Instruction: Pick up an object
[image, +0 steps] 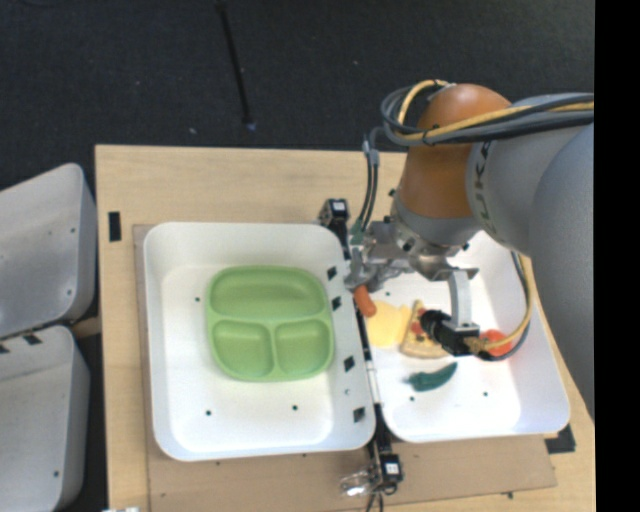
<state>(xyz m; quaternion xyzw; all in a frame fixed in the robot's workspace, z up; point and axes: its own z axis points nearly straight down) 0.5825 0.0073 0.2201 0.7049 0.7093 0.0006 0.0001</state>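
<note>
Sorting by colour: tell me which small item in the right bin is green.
The dark green piece, lying nearest the bin's front; the others are yellow and orange.

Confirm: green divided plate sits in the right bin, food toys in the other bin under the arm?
Not quite. The camera view shows the green divided plate in the left bin. The food toys lie in the right bin, under the arm.

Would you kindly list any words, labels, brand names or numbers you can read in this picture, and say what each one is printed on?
No readable text.
Green divided plate: plain, no marking.
Two white bins, left and right: no labels.
Grey arm with orange band: no brand or number legible.
Small black tabs along the bins' divider: too small to tell.
</note>
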